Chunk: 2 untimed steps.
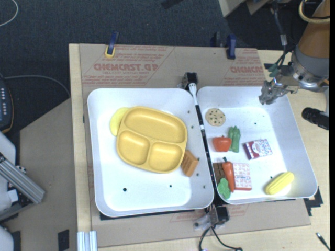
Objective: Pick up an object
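One end effector [270,95], grip state indiscernible, hangs over the right bin's [293,140] far right corner, holding nothing visible; cookie [215,117], tomato [222,143], carrot [228,170], packets, and corn [279,183] lie below; left bin [99,140] bears a yellow tray [151,138]

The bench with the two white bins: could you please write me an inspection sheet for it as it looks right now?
Surface: bench covered in brown printed board, bearing a left bin and a right bin side by side.
Job's things: right bin holds a cookie, tomato, green pepper, red packet, carrot, white box and corn cob.
Clutter: left bin holds a yellow divided tray and a brown piece beside it.
Grippers: gripper over the right bin's far corner, holding nothing visible.
Cables: cable at the front edge.
Surroundings: dark carpet; two clamps at the far edge.
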Tool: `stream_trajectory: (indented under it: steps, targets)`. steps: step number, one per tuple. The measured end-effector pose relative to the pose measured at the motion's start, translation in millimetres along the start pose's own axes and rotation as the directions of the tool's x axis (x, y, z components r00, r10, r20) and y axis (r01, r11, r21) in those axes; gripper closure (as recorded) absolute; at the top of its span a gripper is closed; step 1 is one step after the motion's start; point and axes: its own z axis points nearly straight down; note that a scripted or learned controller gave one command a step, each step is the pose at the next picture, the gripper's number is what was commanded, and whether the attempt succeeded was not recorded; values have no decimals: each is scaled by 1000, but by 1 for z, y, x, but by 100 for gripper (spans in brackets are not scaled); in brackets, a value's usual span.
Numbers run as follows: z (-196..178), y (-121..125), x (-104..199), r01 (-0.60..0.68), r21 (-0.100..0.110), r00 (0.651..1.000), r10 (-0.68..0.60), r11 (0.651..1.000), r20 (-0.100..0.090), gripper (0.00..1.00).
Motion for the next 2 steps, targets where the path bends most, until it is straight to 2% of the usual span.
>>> stream_trajectory:
  steps: [2]
  targets:
    - [11,-12,104,0,1,1000,0,1000,0,100]
